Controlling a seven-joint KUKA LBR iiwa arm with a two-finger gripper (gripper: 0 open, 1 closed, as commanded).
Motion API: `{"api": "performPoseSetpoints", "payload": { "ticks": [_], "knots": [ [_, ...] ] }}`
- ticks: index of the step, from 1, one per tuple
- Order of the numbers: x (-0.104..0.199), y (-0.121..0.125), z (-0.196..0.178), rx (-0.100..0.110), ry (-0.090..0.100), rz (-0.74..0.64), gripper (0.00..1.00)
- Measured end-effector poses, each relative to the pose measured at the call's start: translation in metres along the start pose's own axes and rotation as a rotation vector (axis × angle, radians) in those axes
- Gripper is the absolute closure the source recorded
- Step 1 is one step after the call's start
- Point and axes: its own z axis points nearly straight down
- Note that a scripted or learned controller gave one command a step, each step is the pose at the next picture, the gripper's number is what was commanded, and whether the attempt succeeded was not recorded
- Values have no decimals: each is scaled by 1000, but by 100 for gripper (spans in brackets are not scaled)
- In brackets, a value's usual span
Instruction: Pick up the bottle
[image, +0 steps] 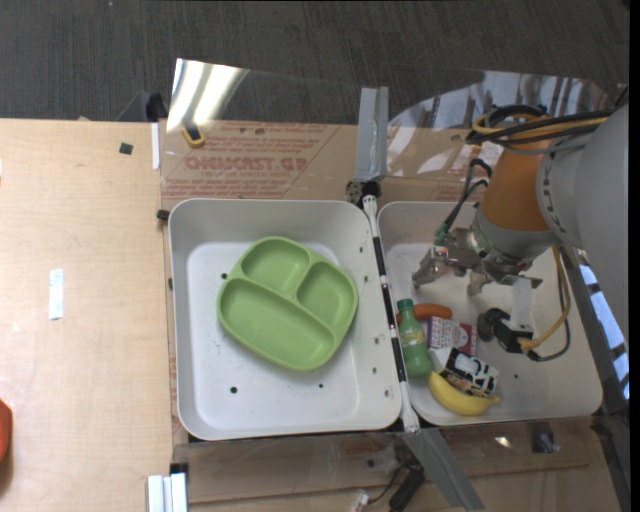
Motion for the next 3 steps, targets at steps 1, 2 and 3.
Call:
{"api": "performPoseSetpoints", "payload": {
  "ticks": [1,2,3],
  "knots": [
    [-19,-53,0,0,0,-5,0],
    [116,-109,-99,0,-2,81,0],
    [135,-6,-157,-1,-2,175,0]
  ]
}}
